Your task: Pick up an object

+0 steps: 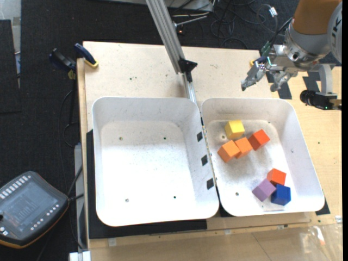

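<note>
Blue cube point(281, 194) touches purple cube point(264, 190) in right bin point(304, 162). Tool point(265, 80) hangs above table point(141, 69) beyond bin, fingers spread wide, holding nothing.

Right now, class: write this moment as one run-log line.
arm: above bench, behind right bin | gripper: open, holding nothing | blocks: six in right bin | yellow block: untouched | pick: not yet started

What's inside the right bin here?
Right bin: yellow cube, three orange blocks clustered; a red-orange block, purple block, blue block together. Anything beneath them is covered.
</note>
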### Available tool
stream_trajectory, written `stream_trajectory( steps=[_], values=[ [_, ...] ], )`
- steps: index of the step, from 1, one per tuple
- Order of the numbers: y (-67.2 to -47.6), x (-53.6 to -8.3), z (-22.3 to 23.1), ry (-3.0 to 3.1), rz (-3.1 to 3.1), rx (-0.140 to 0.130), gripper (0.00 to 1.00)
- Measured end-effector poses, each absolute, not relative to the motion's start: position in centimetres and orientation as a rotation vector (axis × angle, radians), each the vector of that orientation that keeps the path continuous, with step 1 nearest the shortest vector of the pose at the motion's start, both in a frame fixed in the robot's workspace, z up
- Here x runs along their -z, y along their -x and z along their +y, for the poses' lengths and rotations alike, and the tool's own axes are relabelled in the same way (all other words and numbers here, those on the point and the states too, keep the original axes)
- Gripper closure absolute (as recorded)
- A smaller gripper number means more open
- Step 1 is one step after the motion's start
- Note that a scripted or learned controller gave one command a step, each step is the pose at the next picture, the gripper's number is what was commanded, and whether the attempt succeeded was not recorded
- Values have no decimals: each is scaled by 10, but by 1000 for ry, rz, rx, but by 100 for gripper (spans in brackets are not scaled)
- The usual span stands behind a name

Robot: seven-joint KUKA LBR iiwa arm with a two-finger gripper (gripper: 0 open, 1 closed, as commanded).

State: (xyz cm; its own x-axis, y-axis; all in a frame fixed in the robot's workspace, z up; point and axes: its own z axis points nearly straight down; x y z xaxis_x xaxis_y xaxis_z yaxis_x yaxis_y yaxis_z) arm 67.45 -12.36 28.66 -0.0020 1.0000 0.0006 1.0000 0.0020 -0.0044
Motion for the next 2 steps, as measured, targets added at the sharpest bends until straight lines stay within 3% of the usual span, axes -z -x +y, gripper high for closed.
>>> stream_trajectory(
  steps=[1, 2],
  values=[
    [-675, -289, -124, 2217, -2226, -2, 0],
    [-674, -246, -125, 2219, -2219, -6, 0]
  ],
)
